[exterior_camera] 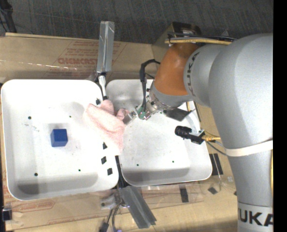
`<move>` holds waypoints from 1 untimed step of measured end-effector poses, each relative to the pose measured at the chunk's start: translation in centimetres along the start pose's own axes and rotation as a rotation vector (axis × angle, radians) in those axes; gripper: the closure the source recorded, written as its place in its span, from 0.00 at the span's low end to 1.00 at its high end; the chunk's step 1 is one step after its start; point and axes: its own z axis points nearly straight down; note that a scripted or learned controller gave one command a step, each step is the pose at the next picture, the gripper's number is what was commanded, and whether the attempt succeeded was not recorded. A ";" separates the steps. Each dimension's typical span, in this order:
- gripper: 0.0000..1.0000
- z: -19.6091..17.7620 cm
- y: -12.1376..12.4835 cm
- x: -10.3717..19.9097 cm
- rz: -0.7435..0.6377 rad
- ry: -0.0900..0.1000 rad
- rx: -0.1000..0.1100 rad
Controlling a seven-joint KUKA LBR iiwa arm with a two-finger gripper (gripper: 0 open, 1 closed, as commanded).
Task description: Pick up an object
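Observation:
A pink cloth lies draped over the divider between the two white bins, with its right end reaching into the right bin. A blue cube sits on the floor of the left bin. My gripper hangs at the upper left of the right bin, right against the cloth's right end. Nothing visible is held between its fingers, and the wrist hides how they stand.
The grey arm with its orange band fills the upper right and covers the right bin's far right part. Brown cardboard lies under and behind the bins. A grey bar stands upright behind the divider.

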 end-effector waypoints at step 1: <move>0.00 0.0 0.0 0.0 0.000 0.000 0.000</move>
